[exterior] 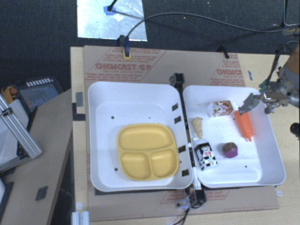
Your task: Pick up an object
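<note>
- Hand (259,104): above right bin's (269,172) far right edge, fingers spread wide, nothing between them.
- Orange carrot (244,124): lying in right bin, just below the hand.
- Yellow divided plate (146,151): in left bin (101,125).

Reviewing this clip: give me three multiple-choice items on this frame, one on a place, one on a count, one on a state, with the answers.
1. Where does the yellow divided tray lie?
A. in the left bin
B. in the right bin
C. on the cardboard outside the bins

2. How many loose items lie in the right bin?
A. two
B. five
C. eight

3. What is the state of the orange carrot?
A. standing upright
B. lifted above the bin
C. lying on the bin floor

Answers:
1 A: the yellow divided tray rests in the left bin.
2 B: the right bin holds carrot, snack box, cone, purple piece and cow-patterned carton.
3 C: the orange carrot lies flat, below the end effector.
</note>
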Controlling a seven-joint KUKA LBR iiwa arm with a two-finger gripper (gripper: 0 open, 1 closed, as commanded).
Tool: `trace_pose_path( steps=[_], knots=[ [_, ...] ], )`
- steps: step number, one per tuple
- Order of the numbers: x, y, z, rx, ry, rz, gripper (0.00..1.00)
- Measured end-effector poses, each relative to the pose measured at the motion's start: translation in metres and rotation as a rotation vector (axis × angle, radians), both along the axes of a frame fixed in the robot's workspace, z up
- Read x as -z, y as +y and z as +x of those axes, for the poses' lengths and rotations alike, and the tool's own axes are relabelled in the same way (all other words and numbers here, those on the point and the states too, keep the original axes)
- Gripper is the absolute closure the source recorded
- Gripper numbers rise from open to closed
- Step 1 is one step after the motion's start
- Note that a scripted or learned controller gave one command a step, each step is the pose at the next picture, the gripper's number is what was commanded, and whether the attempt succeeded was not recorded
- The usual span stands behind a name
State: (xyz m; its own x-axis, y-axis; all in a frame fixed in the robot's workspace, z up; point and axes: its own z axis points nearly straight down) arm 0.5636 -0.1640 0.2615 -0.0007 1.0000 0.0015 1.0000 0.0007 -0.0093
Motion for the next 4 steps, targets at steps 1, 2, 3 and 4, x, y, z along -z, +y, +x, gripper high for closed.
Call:
trace_pose_path(
  steps=[1, 2, 3, 4],
  knots=[
    [-0.006, 0.000, 0.002, -0.003, -0.010, -0.002, 0.00],
    [0.040, 0.008, -0.001, -0.001, -0.008, -0.001, 0.00],
    [0.102, 0.010, 0.002, 0.000, -0.006, -0.001, 0.00],
    [0.162, 0.017, 0.007, -0.002, -0.007, -0.001, 0.00]
  ],
)
